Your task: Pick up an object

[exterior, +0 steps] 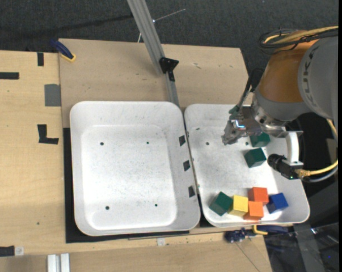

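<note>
My gripper hangs over the upper middle of the right bin, pointing down. I see nothing held in it. A dark green block lies just below and to the right of it. Another green block is partly hidden under the wrist. Along the bin's front edge sit a green block, a yellow block, two orange blocks and a blue block, packed close together.
The left bin stands beside the right one, and their rims meet at the middle. A grey metal pole slants in from the top. Cables loop off the wrist at the right.
</note>
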### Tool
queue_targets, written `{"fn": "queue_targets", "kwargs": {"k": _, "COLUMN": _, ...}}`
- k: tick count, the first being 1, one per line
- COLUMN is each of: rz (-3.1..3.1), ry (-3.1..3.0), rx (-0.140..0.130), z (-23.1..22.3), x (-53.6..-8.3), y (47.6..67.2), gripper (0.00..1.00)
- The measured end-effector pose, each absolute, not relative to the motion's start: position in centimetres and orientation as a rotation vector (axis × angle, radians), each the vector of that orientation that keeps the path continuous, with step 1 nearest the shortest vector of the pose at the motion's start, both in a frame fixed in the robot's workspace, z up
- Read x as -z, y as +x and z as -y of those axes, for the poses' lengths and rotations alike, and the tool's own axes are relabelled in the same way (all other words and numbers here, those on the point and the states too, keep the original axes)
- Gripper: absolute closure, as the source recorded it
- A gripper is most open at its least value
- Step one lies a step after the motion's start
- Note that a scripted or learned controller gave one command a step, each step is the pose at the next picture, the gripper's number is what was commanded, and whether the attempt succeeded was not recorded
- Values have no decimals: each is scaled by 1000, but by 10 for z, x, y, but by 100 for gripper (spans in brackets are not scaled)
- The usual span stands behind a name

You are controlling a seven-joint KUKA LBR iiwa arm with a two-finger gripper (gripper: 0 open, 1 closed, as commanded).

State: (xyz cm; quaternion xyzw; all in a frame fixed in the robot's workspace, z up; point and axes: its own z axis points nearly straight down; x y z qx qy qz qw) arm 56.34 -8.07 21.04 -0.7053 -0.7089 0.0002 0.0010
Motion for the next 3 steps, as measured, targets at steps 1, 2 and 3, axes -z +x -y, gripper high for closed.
{"fn": "queue_targets", "kwargs": {"k": 1, "rz": 2227, "ry": -2211, "rx": -1, "z": 22, "x": -205, "y": 559, "gripper": 100}}
{"fn": "queue_targets", "kwargs": {"k": 2, "rz": 2228, "ry": -2210, "rx": 0, "z": -39, "x": -204, "y": 556, "gripper": 100}}
{"fn": "queue_targets", "kwargs": {"k": 3, "rz": 2228, "ry": -2212, "rx": 2, "z": -95, "x": -223, "y": 560, "gripper": 100}}
